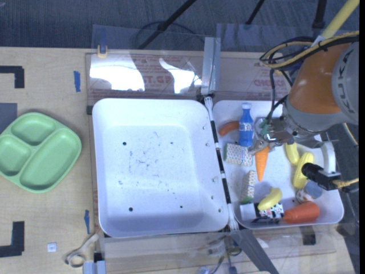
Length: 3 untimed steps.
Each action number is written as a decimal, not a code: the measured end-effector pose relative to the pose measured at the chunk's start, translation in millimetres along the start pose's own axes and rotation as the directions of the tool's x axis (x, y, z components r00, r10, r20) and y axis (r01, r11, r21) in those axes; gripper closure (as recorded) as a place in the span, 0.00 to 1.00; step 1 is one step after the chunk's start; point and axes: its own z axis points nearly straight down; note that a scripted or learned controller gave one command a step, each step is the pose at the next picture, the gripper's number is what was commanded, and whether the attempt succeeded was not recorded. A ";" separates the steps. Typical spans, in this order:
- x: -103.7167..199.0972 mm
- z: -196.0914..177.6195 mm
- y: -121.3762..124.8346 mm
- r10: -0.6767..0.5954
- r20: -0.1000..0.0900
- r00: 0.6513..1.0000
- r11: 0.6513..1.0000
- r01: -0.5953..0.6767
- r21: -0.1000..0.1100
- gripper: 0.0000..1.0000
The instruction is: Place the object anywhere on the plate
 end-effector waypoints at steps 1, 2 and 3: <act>66.1 -0.1 34.0 -0.089 0.000 0.996 0.996 0.089 -0.003 1.00; 126.5 0.2 -37.9 -0.421 -0.003 0.907 0.907 0.421 0.001 1.00; 126.0 0.1 -37.9 -0.420 -0.002 0.907 0.907 0.420 0.001 0.00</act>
